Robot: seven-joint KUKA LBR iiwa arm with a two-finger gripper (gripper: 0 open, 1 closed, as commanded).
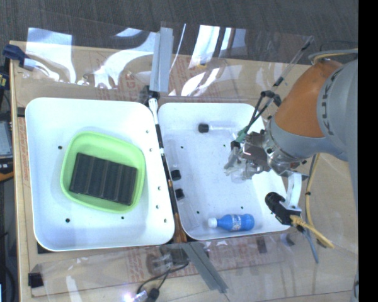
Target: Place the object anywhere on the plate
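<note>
Blue bottle (232, 221) lies in right bin (195, 187), below fingers (238, 165), apart; finger state unclear.

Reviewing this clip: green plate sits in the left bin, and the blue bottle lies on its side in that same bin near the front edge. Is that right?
Not quite. The camera view shows the blue bottle lying on its side near the front edge of the right bin, not the left one. The green plate does sit in the left bin.
</note>
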